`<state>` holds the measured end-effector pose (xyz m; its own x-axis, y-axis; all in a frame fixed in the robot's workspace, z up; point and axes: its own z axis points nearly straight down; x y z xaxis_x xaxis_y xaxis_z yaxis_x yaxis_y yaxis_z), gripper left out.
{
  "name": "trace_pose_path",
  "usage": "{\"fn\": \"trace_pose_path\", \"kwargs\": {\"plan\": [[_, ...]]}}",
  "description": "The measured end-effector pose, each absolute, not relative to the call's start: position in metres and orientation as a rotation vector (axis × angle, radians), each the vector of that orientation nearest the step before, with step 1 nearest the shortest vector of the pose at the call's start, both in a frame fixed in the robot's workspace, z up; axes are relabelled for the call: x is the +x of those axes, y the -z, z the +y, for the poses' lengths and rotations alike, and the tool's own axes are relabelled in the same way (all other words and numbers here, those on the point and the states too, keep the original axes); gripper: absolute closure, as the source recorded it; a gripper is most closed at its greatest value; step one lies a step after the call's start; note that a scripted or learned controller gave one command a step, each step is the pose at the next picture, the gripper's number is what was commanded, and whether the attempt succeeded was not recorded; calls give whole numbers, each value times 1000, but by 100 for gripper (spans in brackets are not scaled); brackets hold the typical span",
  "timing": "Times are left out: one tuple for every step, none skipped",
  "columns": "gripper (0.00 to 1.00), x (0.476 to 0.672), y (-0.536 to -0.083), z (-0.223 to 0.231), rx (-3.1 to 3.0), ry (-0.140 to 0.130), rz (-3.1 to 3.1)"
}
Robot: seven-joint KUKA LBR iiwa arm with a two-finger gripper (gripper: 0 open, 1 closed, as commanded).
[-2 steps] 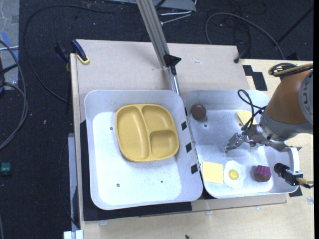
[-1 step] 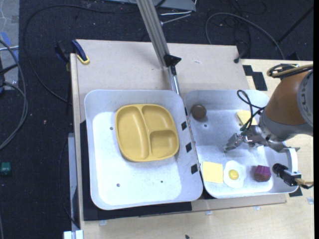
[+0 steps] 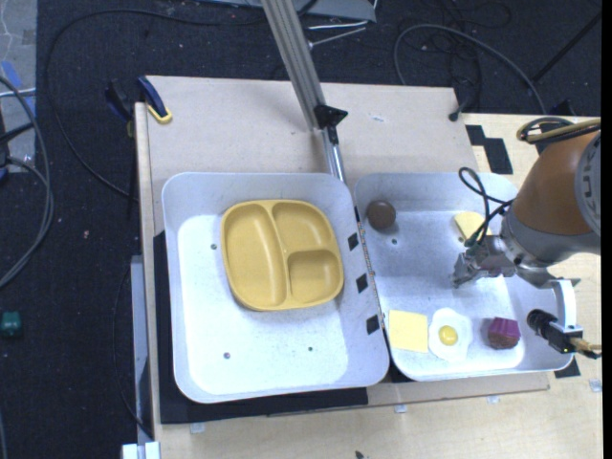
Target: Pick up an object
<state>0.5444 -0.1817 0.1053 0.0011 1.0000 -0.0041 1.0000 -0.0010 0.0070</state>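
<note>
Nearest, right bin [image 3: 411, 371]: yellow square [image 3: 408, 331], fried egg [image 3: 448, 335], purple piece [image 3: 503, 333] along the front wall. Mid-bin — gripper [image 3: 467, 271] low over bare floor, jaw state not discernible, nothing visibly held. Farther: yellow piece [image 3: 468, 225], brown ball [image 3: 382, 215]. Step: approach — next, settle on one item.

The arm [image 3: 564, 199] ran off the picture's right edge, so its upper links were cut away. Its wrist covered part of a pale yellow piece [image 3: 468, 225] in the right bin [image 3: 421, 199], leaving that piece's shape unreadable. The gripper [image 3: 466, 272] was small and dark against the bin floor; how its fingers stood could not be told. A small round brown object [image 3: 382, 215] was too small to identify. The slanted metal pole [image 3: 292, 46] left the frame at the top edge.
</note>
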Motion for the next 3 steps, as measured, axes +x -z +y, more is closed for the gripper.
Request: {"fn": "trace_pose_path", "kwargs": {"plan": [[100, 542, -167, -187, 2217, -4, 2218], [100, 543, -220, -187, 2215, -3, 2221], [100, 546, -217, -128, 2214, -2, 2231]]}}
